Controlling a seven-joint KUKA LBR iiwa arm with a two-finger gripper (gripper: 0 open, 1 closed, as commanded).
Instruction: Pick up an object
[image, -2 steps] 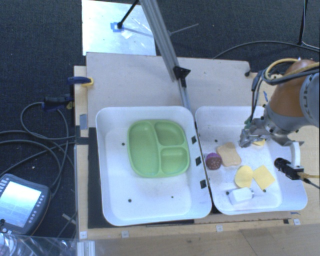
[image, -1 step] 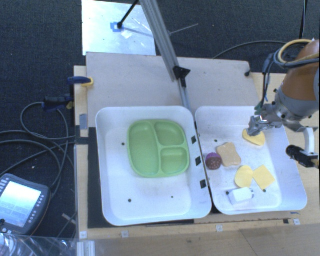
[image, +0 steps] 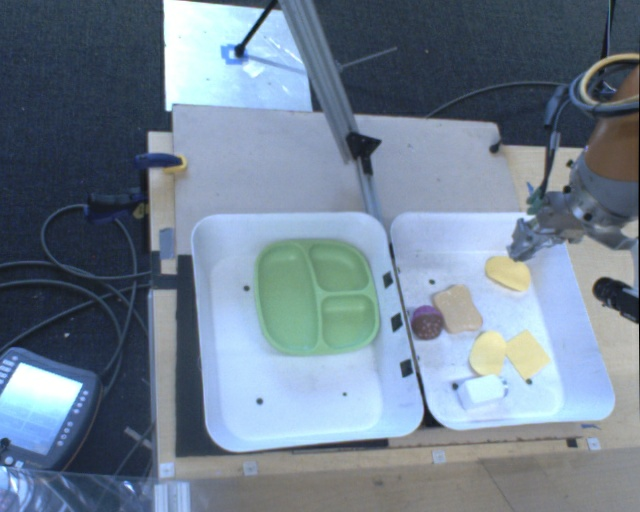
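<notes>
1. The end effector (image: 527, 243) hangs over the far side of the right bin (image: 590, 360), just beyond the yellow heart-shaped piece (image: 508, 272). At this slant I cannot tell if it is open or closed, and nothing is seen gripped in it.

2. In my judgement the step in hand is the approach: the arm is lining up on a target and no pick has been made. The yellow heart-shaped piece is the likeliest target, being the nearest thing to the end effector.

3. The other candidates all lie nearer the camera than the heart: a tan toast slice (image: 459, 308), a dark purple round piece (image: 427, 322) touching the toast's left side, a yellow disc (image: 489, 353), a yellow square slice (image: 527, 354) just right of the disc, and a white block (image: 482, 390) nearest the front rim.

4. The next move probably calls for a small shift toward the heart, a straight descent, then a close. The piece looks flat and thin, so a grip could slide off it.

5. Left of the heart's bin, the left bin (image: 215, 400) holds a green divided plate (image: 317, 297).

6. Both bins sit on a pale table (image: 260, 160) over dark carpet. A metal pole (image: 330, 80) slants across the far side, cables trail about, and a pendant with a lit screen (image: 40, 405) lies far left.
</notes>
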